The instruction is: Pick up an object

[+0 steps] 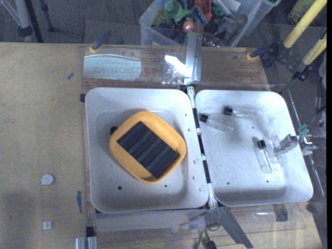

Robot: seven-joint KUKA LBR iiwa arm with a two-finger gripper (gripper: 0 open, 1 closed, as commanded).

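Looking down: the gripper (301,139) sits at the right bin's (244,191) right rim, and whether it pinches anything I cannot tell. Three clear vials lie there; the nearest vial (264,154) lies just left, long axis running near-to-far. One yellow solar lamp (148,147) occupies the left bin (104,191).

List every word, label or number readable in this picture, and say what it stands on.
None can be read for certain.
Clear plastic sheet behind the left bin: pale lettering, too blurred to read.
Board behind the right bin: faint reddish print, too blurred to read.
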